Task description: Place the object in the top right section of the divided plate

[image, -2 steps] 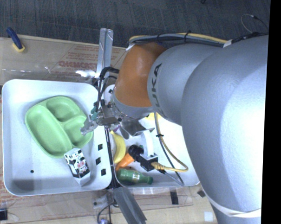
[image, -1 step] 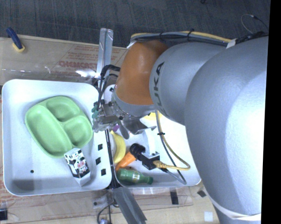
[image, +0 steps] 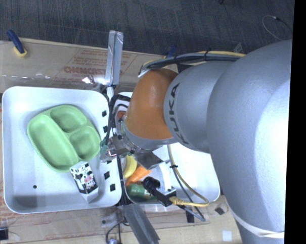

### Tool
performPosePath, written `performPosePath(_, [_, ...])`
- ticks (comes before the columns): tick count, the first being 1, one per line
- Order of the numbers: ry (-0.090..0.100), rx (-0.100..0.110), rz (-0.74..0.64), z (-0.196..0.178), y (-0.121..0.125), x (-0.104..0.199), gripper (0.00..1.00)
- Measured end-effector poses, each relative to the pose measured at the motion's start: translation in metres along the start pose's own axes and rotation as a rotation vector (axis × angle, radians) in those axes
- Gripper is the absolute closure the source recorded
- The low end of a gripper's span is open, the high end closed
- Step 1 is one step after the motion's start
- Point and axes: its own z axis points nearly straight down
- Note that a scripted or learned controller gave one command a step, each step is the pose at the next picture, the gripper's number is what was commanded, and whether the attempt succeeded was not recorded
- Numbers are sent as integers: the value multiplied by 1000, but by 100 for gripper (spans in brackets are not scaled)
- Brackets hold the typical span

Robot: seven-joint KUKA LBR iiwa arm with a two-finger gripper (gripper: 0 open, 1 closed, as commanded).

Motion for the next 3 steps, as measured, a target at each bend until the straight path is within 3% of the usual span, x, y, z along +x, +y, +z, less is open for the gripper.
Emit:
performPosePath(1, [1,-3,40,-36,12,-42,100])
performPosePath(2, [0,0,26,-27,-4,16,100])
performPosePath(3, [0,3,20,-37,-3,16,100])
